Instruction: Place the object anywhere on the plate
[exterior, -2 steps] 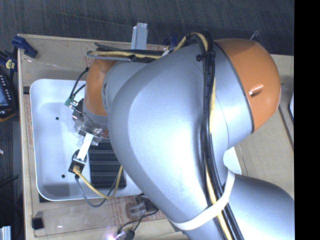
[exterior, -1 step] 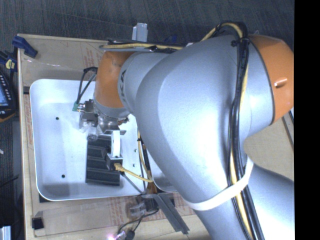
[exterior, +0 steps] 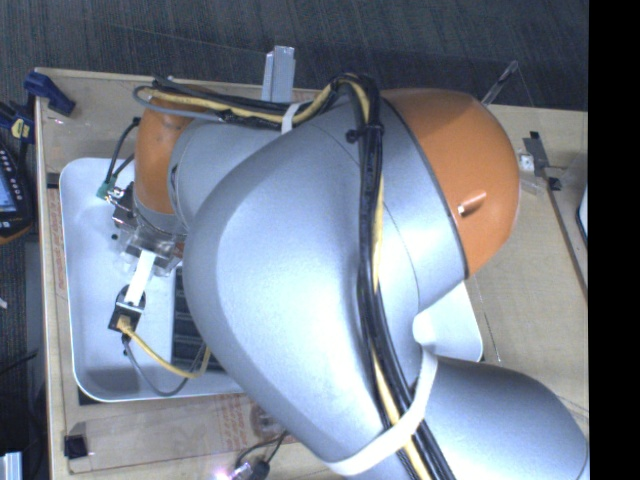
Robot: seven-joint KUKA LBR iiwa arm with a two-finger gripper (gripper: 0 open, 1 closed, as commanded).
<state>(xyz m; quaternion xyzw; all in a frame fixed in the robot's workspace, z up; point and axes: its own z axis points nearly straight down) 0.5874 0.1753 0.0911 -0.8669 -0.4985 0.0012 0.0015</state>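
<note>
My grey arm with its orange band (exterior: 155, 158) reaches across the view and covers the right bin and much of the left one. The wrist hangs low over the left white bin (exterior: 85, 268), near its middle. My gripper (exterior: 182, 303) shows as no more than a dark ribbed strip under the wrist, tucked against the arm's big grey link. What lies under the arm is hidden.
The left bin's bare floor shows along its left and front sides. A blue clamp (exterior: 45, 90) sits at the bench's back left corner, and a grey metal post (exterior: 281, 68) stands at the back edge. A dark device (exterior: 10, 188) lies beyond the bench's left side.
</note>
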